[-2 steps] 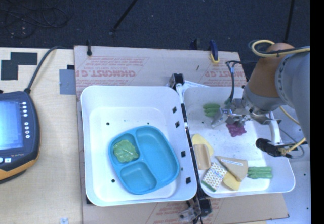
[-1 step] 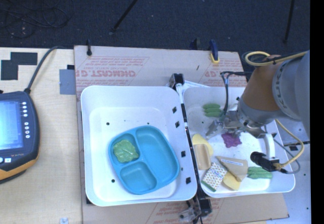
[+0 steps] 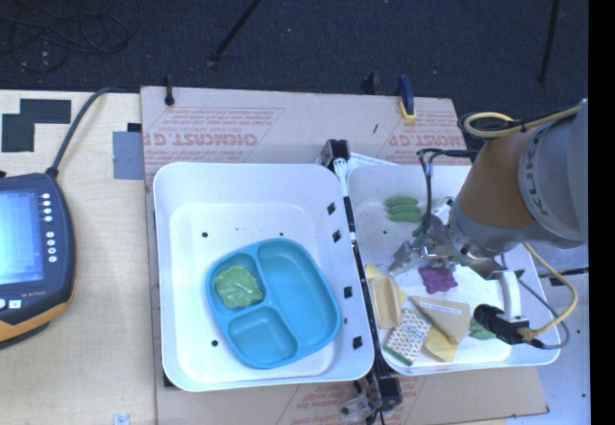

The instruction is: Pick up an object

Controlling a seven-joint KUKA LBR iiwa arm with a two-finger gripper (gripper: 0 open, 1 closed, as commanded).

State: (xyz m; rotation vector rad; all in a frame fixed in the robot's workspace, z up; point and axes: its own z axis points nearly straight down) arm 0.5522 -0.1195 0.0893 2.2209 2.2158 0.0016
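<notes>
Since the gripper (image 3: 421, 250) hangs low over the middle of the right bin (image 3: 380, 168), in the right half of the frame, the step in hand looks like the approach to a grasp. Whether the gripper is apart or together cannot be told at this slant, and nothing is seen held in it.

The nearest candidate is the purple piece (image 3: 438, 277), on the bin floor just below and right of the gripper; whether they touch I cannot say. A green piece (image 3: 404, 209) lies nearer the bin's upper edge, apart from the rest. Along the lower edge sits a crowded cluster: a tan block (image 3: 385, 300), a checkered piece (image 3: 407, 337) and a pale yellow wedge (image 3: 444, 317). The left bin (image 3: 192, 192) holds a blue tray (image 3: 288, 269) with a green lump (image 3: 237, 286) in its upper-left compartment.

To do this step well, I would commit to the purple piece, since it lies clear of the cluster. That means centring over it, coming straight down, closing only at floor level and lifting vertically. It looks small and irregular, so an off-centre close could push it toward the wedge.
</notes>
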